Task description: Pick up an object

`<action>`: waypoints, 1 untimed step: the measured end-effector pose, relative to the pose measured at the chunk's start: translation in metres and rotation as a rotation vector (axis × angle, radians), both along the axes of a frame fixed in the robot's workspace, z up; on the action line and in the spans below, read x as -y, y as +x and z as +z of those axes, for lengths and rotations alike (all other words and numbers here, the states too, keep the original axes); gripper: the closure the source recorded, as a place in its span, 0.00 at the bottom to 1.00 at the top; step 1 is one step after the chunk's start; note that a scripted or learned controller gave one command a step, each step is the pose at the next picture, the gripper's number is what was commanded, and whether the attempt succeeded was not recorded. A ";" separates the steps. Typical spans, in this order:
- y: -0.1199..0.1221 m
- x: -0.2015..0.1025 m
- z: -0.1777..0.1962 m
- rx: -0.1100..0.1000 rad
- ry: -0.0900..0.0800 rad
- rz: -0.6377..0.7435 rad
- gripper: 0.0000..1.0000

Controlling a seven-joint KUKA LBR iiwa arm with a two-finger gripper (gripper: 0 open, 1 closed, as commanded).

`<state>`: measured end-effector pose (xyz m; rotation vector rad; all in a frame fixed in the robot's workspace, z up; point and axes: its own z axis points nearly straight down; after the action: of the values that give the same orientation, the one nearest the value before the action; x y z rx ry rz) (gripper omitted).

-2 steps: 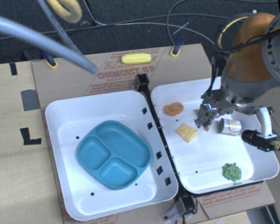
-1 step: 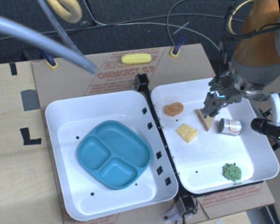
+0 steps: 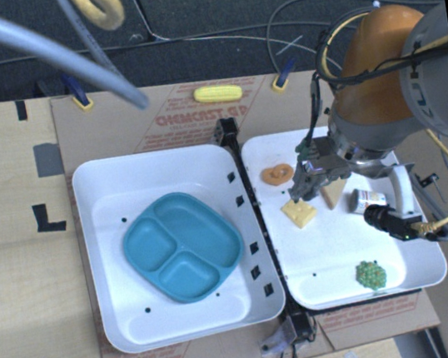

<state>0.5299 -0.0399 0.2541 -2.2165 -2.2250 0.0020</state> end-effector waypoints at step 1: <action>0.002 -0.049 -0.018 -0.002 0.000 0.000 1.00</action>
<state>0.5316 0.0087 0.2359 -2.2151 -2.2245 0.0041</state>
